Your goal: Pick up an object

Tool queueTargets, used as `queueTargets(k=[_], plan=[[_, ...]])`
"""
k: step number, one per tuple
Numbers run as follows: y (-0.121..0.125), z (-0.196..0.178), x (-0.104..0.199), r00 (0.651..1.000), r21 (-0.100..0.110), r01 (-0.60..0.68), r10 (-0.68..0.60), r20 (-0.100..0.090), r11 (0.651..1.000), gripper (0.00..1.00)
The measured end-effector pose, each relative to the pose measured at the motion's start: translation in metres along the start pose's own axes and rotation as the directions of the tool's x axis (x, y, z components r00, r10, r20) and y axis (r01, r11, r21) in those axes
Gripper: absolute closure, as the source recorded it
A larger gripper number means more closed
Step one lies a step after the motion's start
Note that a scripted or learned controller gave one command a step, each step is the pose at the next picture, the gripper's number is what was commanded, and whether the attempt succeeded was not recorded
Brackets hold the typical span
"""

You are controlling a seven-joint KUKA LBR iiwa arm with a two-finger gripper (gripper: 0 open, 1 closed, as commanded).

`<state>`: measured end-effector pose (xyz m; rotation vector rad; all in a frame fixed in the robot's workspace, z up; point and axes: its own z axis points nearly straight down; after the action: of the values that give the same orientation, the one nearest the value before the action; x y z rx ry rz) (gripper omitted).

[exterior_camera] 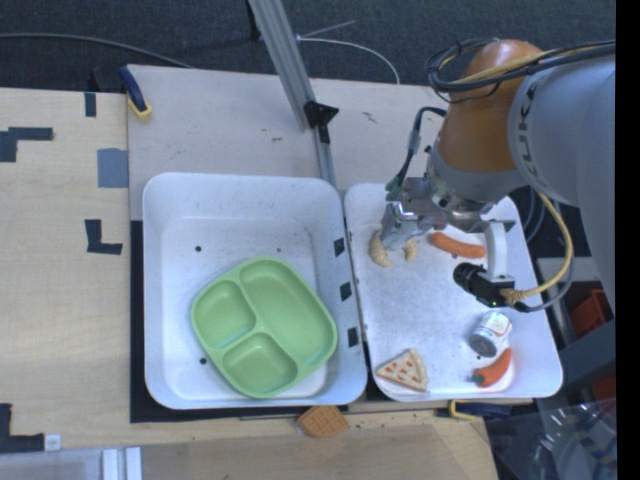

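My gripper (398,234) hangs over the far left part of the right bin (440,298), open, with its tips just above a small beige curved food piece (381,253). Nothing shows between the fingers. An orange sausage-like piece (457,245) lies just to the right of the gripper. Nearer the front of the same bin lie a small silver can (489,332), a red-orange chili (492,370) and a pizza slice toy (402,371). The wrist hides part of the bin's far side.
The left bin (175,268) holds a green divided plate (263,325). A round cookie (320,421) lies on the bench in front of the bins. A grey pole (285,48) slants over the back of the bench.
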<state>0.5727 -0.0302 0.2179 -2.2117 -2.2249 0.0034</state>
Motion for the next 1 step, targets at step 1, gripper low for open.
queueTargets(k=[1], plan=[[-0.0193,0.0082,0.055,1.0,0.0,0.001,-0.001,0.0,1.0,1.0]])
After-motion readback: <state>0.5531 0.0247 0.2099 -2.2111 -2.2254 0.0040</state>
